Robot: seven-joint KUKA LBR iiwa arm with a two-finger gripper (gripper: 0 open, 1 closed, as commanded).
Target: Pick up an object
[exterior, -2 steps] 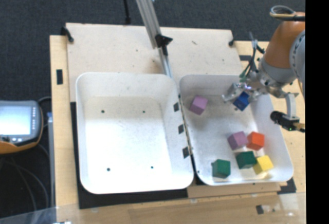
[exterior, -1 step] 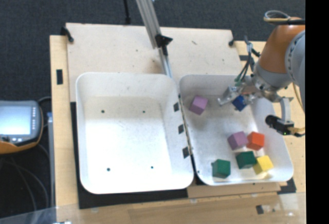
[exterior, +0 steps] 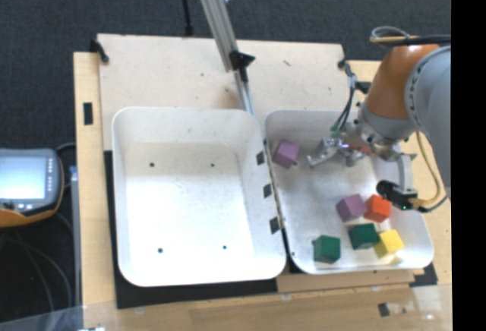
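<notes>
Purple block (exterior: 285,153) near bin's left wall, pincer (exterior: 317,158) just beside

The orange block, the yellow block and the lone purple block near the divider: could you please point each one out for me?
orange block (exterior: 377,208), camera view, middle of its top face.
yellow block (exterior: 390,241), camera view, middle of its top face.
lone purple block (exterior: 286,153), camera view, middle of its visible face.

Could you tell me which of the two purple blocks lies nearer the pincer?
The purple block by the divider, alone in the right bin's upper left, lies nearer the pincer. The other purple block sits lower, beside the orange block.
</notes>
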